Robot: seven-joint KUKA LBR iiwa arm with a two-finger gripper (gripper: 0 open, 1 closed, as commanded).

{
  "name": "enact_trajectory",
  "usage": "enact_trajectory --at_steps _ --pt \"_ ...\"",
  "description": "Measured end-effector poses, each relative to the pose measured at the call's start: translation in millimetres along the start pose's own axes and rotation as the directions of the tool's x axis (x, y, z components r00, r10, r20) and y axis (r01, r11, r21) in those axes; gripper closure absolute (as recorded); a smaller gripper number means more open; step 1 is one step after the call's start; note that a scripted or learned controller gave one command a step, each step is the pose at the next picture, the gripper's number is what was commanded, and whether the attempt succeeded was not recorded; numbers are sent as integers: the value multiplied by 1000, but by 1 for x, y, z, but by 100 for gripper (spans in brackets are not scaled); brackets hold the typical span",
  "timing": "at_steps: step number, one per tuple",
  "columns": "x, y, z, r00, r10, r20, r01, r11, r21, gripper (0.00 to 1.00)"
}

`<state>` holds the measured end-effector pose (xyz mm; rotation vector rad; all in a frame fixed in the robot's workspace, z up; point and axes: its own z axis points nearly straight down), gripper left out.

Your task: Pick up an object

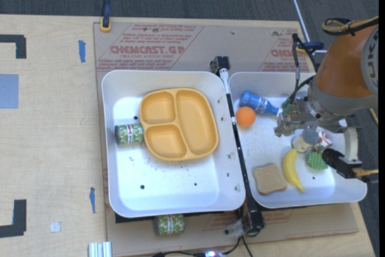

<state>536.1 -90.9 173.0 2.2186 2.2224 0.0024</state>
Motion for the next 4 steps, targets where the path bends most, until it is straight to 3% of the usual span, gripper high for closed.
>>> enact_trajectory --at_steps 1,2,3,4 --pt "-1 0 0 1000 1 1 -1 1000 0 0" --pt "-3 16 86 1000 1 0 -1 1000 -2 0" --pt "-3 17 76 1000 2 2 -2 1000 -6 100" --pt "-59 -42 72 1000 4 0 -4 1000 2 100"
